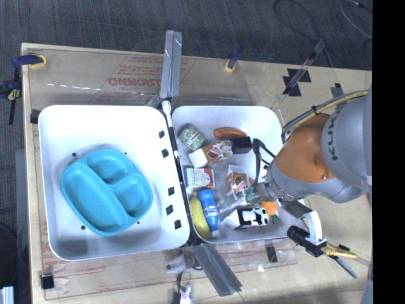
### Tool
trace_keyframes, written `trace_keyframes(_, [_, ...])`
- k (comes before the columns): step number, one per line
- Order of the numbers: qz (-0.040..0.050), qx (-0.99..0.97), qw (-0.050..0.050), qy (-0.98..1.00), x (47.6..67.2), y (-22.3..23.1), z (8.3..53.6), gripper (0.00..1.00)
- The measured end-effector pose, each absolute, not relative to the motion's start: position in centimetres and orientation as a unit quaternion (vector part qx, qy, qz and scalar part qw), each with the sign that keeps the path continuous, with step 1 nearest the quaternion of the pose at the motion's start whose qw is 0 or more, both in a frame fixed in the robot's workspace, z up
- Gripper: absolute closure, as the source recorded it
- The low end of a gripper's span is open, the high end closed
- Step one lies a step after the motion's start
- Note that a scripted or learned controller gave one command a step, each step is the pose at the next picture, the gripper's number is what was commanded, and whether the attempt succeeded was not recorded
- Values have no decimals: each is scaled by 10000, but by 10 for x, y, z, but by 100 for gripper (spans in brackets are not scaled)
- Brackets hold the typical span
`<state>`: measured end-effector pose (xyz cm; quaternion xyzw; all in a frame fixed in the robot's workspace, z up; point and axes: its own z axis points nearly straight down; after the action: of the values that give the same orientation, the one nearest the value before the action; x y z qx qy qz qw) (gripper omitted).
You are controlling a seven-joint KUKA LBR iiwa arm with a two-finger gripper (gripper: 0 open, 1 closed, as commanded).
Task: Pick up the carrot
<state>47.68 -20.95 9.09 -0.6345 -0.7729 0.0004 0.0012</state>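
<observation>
Reaching in over the desk's right edge, the grey-and-orange arm [316, 157] lowers its hand [258, 195] into the right bin [269, 116]; whether the hand is spread or pinching cannot be told. A small orange carrot [270, 208] lies near that bin's front right corner, among packets. In the left bin [54, 125] sits a blue tray [104, 190].

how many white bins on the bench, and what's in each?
2. The left bin holds a blue divided plate. The right bin holds a pile of small items; the arm covers its right side, so some may be hidden.
</observation>
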Motion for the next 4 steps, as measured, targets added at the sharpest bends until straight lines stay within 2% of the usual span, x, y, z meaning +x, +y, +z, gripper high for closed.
trace_keyframes(1, [1, -6579, 0, -7531, 478, -211, 197, 0])
trace_keyframes(2, [3, -6555, 4, -7552, 479, -210, 206, 100])
trace_keyframes(3, [3, -6556, 4, -7551, 479, -210, 206, 0])
trace_keyframes(4, [9, -6564, 16, -7544, 477, -210, 180, 0])
